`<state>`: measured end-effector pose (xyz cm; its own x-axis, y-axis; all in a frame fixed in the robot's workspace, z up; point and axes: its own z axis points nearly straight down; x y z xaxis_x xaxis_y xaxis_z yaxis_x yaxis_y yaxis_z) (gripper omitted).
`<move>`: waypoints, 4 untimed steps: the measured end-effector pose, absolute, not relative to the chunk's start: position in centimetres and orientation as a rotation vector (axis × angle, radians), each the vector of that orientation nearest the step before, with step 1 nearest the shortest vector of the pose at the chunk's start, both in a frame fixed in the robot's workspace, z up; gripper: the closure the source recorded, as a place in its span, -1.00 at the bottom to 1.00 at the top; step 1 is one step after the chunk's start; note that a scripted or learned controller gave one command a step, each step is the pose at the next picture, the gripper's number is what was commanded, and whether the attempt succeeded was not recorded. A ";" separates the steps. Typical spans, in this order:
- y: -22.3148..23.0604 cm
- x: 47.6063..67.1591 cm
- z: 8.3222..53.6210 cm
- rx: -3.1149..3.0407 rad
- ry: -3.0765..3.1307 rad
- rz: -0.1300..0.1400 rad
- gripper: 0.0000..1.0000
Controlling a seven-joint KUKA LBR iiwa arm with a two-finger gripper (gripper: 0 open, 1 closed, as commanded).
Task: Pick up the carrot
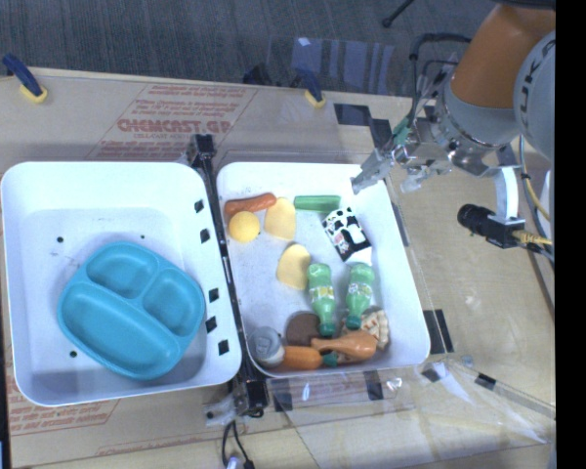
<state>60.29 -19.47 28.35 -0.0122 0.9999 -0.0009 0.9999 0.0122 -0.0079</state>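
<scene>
A white bin (410, 291) on the right holds toy food. The carrot (301, 358), orange with a green tip, lies at its near edge, touching a grey can (267, 344) on its left and a brown drumstick (349, 344) on its right. The gripper (366, 178) hangs over the bin's far right corner, well apart from the carrot; whether it is spread cannot be told. The carrot looks light, stiff and smooth, best pinched across its thick orange middle.
</scene>
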 end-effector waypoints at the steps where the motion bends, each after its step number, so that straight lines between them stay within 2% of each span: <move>1: -16.5 60.6 15.5 -2.231 -2.190 0.019 -1.00; 2: -12.7 55.7 8.9 -2.358 -2.060 0.013 -1.00; 3: -12.8 55.8 10.1 -2.346 -2.073 0.018 1.00; 4: -8.9 51.8 13.8 -2.394 -2.023 0.009 1.00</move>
